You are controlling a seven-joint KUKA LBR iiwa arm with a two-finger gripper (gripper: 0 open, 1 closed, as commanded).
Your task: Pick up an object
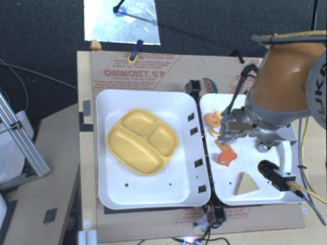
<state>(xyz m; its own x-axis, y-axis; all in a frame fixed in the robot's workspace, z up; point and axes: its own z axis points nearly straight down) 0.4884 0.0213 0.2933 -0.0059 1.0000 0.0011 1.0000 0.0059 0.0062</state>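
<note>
While the pincer [225, 135] hangs over it, grip state unclear, the orange-red chunk [226, 157] lies small and blocky.

The arm's orange band [286, 78] runs off the right edge and covers much of the right bin [255, 198], the gripper [227, 131] hides the upper end of the orange piece [225, 147], and the small round toy [212, 119] is too blurred to identify.
</note>
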